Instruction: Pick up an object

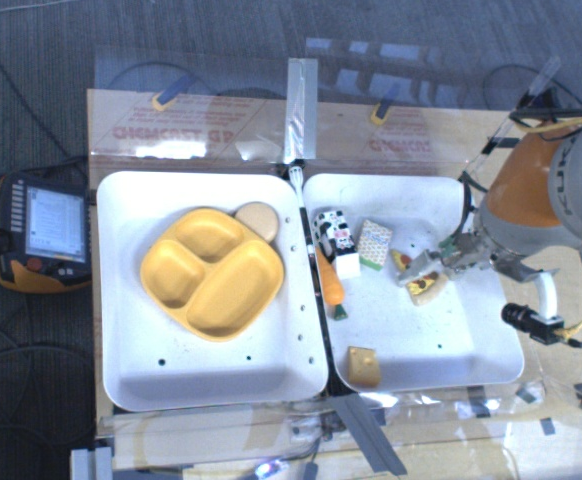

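The right bin (471,363) holds several small objects: a black-and-white cow toy (331,232), a white block (347,265), an orange carrot (331,284), a speckled card (374,243), a small red-and-yellow piece (401,260), a yellow wedge (426,287) and a tan block (362,365). My gripper (423,269) reaches in from the right, low over the bin, its tip right beside the yellow wedge and the red-and-yellow piece. Whether anything sits between its fingers is unclear.
The left bin (131,358) holds a yellow three-part plate (211,271) with a tan round disc (258,219) at its upper right. A tablet-like device (43,230) lies left of the bins. The arm's orange band (526,183) hangs over the right bin's right edge.
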Motion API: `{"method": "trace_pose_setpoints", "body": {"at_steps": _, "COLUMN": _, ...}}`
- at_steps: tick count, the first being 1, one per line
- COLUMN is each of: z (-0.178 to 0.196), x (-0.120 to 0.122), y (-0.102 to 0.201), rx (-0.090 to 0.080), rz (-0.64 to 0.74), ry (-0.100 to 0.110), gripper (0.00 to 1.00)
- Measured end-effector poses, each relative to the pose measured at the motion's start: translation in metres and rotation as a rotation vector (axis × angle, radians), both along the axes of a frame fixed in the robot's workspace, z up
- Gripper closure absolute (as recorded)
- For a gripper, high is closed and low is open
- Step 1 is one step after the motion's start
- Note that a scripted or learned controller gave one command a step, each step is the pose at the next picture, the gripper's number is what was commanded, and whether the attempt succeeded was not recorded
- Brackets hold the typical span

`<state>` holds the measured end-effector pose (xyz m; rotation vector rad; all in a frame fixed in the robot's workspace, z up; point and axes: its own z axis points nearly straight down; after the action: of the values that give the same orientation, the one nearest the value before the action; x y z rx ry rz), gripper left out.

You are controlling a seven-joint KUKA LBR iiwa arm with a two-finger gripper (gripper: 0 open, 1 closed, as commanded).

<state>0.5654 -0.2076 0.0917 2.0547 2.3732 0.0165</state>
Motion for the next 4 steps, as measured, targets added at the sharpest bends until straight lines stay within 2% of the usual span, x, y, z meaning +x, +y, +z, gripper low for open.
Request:
{"method": "trace_pose_setpoints", "body": {"at_steps": 1, "z": -0.002, "x": 0.023, "y": 0.027, "rx": -0.008, "rz": -0.423, "ry": 0.0, "gripper": 0.0}}
{"method": "trace_pose_setpoints", "body": {"at_steps": 2, "z": -0.002, "x": -0.004, "y": 0.045, "rx": -0.009, "rz": -0.403, "ry": -0.003, "gripper": 0.0}}
{"method": "trace_pose_setpoints", "body": {"at_steps": 3, "z": 0.006, "x": -0.004, "y": 0.047, "rx": -0.007, "rz": -0.402, "ry": 0.001, "gripper": 1.0}}
{"method": "trace_pose_setpoints", "body": {"at_steps": 4, "z": -0.001, "x": 0.001, "y": 0.075, "rx": -0.014, "rz": -0.345, "ry": -0.004, "gripper": 1.0}}
